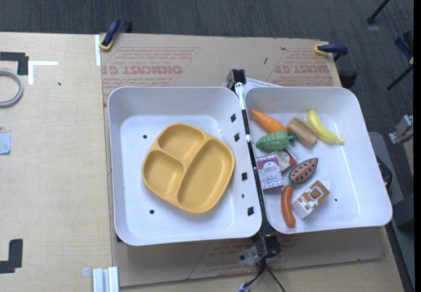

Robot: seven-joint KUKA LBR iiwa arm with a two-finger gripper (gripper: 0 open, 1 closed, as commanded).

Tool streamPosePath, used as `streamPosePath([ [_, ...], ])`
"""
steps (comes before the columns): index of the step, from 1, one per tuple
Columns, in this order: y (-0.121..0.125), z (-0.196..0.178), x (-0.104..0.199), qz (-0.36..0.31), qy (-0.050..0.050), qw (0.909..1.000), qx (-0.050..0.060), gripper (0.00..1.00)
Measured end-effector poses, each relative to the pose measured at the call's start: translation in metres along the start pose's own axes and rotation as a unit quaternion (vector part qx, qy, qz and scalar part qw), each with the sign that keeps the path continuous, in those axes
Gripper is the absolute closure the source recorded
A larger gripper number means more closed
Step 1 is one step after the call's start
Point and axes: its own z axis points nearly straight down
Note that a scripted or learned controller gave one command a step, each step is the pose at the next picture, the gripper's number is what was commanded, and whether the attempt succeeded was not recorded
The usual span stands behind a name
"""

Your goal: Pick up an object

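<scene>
Lying together in the right bin (368,152), toward its left half, the candidate objects are found in one loose cluster. An orange carrot (266,120) is set at the far left of the group, pointing toward the divider between the bins. Just near of it a green toy vegetable (275,140) is seen, with a tan sausage-like piece (302,131) just beside it on the right. A yellow banana (323,126) is placed farthest right, slanted and close to the tan piece.

Nearer the camera a small red-and-white packet (270,172) is laid close to the divider, and a brown oval piece (303,170) is tilted beside it on the right. A red sausage (287,206) is stretched near-to-far at the near end of the cluster, with an orange-and-white carton (310,198) touching or almost touching it on the right.

The left bin (118,152) is occupied by a yellow divided plate (191,169) — three compartments, turned at a slant. Both bins are borne by a cardboard sheet (151,60), which is held at its far corners by two blue-and-yellow clamps (112,33).

How the gripper's jaws stand cannot be told — none of the objects is seen lifted or held.
</scene>
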Motion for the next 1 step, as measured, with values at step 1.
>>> streamPosePath([
  [1, 0.0013, -0.0098, -0.0005, -0.001, -0.001, 1.0, -0.001, 1.0],
])
